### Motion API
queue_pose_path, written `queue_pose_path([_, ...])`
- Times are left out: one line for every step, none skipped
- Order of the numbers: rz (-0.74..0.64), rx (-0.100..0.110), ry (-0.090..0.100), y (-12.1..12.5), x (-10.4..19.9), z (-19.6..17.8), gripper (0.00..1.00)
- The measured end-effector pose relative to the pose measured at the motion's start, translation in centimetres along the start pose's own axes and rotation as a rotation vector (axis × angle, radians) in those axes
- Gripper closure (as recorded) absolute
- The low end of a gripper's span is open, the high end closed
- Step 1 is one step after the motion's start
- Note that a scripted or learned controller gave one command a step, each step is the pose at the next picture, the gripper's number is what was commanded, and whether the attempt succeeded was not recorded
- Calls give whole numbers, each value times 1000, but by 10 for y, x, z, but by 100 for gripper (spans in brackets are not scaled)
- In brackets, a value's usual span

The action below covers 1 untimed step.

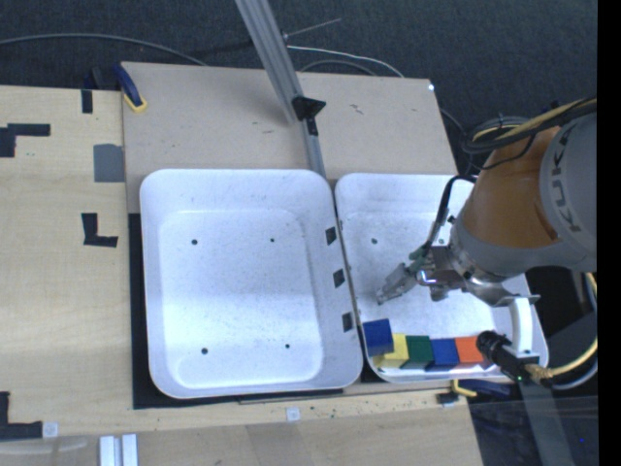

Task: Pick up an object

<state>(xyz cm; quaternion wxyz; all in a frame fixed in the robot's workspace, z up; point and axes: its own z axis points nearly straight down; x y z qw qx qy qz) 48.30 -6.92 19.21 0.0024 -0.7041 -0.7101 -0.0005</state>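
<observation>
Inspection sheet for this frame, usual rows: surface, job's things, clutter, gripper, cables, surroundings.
Surface: wooden bench bearing the left bin and the right bin, side by side; black tape marks on the wood at left.
Job's things: a row of blocks along the right bin's near wall: blue block on a yellow block, then green block, second blue block, orange block.
Clutter: nothing seen in the bins apart from the blocks.
Gripper: gripper low over the right bin's floor, above the block row; nothing seen between its fingers; open or shut cannot be told.
Cables: white cables beyond the bench; black cable on the arm.
Surroundings: dark carpet, slanted metal rail.
</observation>
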Motion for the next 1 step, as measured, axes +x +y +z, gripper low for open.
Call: queue_pose_path([-1, 0, -1, 1, 110, -7, 0])
